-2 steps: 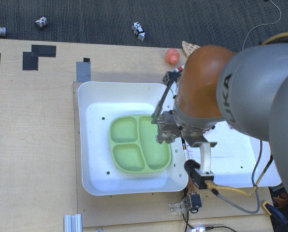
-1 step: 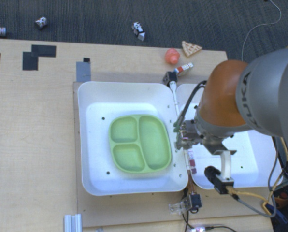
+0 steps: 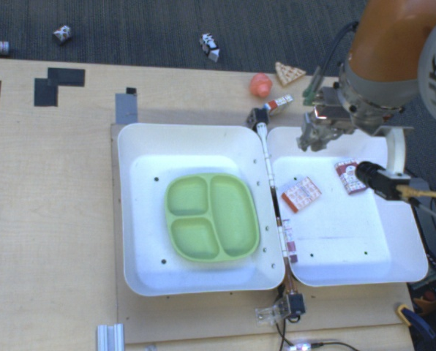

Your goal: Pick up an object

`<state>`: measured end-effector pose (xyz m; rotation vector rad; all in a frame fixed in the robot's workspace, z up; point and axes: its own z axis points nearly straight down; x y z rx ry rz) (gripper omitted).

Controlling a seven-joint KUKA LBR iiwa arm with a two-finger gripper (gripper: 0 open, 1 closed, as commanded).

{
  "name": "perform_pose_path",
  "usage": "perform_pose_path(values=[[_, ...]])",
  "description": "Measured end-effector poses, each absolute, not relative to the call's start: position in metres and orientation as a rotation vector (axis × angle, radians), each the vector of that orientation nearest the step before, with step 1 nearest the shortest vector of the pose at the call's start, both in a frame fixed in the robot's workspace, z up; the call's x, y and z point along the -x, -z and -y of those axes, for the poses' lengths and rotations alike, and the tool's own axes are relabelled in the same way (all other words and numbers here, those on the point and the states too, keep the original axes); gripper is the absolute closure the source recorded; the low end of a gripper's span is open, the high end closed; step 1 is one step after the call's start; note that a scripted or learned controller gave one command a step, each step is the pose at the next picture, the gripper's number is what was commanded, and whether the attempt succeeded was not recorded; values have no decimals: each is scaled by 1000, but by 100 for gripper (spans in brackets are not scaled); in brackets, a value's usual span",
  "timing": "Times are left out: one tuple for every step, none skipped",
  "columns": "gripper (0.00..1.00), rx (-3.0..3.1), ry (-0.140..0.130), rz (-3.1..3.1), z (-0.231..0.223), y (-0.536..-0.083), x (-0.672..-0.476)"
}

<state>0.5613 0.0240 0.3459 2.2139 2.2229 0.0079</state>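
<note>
My gripper (image 3: 314,140) hangs over the back edge of the right bin (image 3: 350,258), near its left half. A small red-and-white packet (image 3: 301,194) lies flat in that bin, in front of and slightly left of the gripper. A second red-and-white packet (image 3: 347,175) lies to the right, partly covered by the robot's wrist parts. Nothing shows between the fingers.
The left bin (image 3: 141,218) holds a green three-compartment plate (image 3: 212,216). Behind the bins on the bench lie a red ball (image 3: 260,85), a pizza-slice toy (image 3: 289,72) and a small red-tipped item (image 3: 279,104). Small objects are scattered on the dark floor beyond.
</note>
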Motion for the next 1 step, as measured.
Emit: perform_pose_path(values=[[100, -2217, 1, -2229, -135, -212, -630]])
